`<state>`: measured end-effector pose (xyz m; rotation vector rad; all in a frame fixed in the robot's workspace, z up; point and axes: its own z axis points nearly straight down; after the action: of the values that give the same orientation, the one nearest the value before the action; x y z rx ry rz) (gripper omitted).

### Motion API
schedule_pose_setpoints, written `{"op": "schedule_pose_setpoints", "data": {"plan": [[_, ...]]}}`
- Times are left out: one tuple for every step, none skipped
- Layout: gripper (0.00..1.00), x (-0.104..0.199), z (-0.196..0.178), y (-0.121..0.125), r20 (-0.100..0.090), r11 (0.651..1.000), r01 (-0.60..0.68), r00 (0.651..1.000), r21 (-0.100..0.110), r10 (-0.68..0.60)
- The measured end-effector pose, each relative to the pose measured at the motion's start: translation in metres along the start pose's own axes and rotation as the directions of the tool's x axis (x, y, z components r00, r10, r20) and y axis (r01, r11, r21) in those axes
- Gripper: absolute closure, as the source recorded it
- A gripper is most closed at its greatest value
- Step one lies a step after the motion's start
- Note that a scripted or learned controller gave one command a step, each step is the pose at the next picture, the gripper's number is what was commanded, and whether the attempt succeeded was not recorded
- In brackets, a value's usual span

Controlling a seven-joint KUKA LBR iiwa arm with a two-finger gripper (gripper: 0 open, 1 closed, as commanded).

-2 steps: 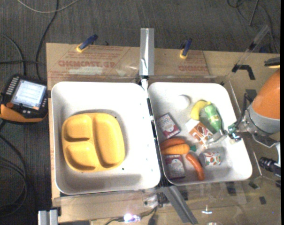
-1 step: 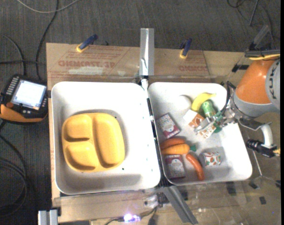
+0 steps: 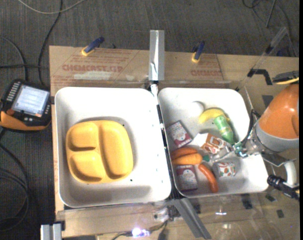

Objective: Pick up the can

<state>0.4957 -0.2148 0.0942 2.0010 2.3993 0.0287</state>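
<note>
Small red-labelled can (image 3: pixel 225 169) just below end effector (image 3: pixel 240 149), right bin (image 3: pixel 244 184).

Floor (image 3: pixel 116 14): dark grey carpet, ribbed weave, crossed by loose cables (image 3: pixel 46 4) at upper left and lower left. Bench top (image 3: pixel 101 66): brown board with faded red lettering, 2 clamps with blue and yellow handles (image 3: pixel 92 45) along its far edge. A handheld control pendant (image 3: pixel 23 105), screen lit, lies on the carpet left of the bench. Lighting even, no hard shadows
</note>
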Motion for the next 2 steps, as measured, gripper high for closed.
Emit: {"op": "schedule_pose_setpoints", "data": {"plan": [[1.0, -0.003, -0.005, 0.0, 0.007, 1.0, -0.004, 1.0, 0.001, 0.004], [1.0, 0.003, 0.004, 0.019, 0.009, 0.984, -0.176, 0.984, 0.017, 0.176]]}}
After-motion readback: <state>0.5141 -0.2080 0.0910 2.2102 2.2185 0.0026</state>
